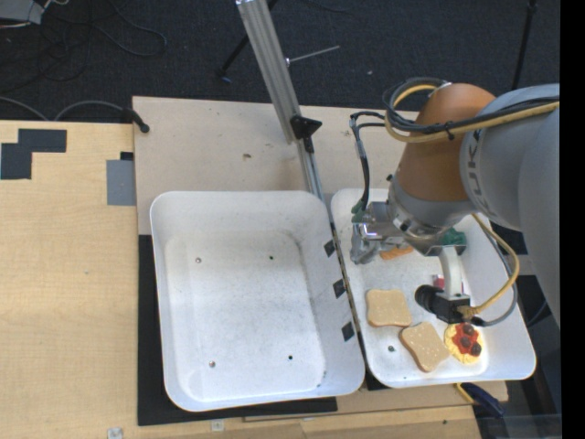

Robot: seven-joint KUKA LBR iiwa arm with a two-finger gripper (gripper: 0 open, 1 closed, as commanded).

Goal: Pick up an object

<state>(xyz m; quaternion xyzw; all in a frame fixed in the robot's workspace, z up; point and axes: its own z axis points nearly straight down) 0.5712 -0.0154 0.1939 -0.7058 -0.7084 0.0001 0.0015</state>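
Fingers of the gripper merge into a blur of metal against the white bin wall, and I cannot tell whether they are open or closed. Nothing is visibly between them.

The gripper hangs low over the right-hand bin, at the corner nearest the divide with the left-hand bin. The grey arm with its orange band reaches in from the view's right.

Closest to the gripper is a small orange piece, just beside it on the view's right and slightly lower. Whether the 2 touch cannot be made out. A green piece lies farther right of the gripper, partly under the wrist.

Below the gripper, toward the view's bottom edge, are 2 toast slices. The nearer slice lies clearly apart from the gripper. The farther slice lies beyond it, lower and to the right. A yellow disc with red spots lies farthest from the gripper, just beside the farther slice.
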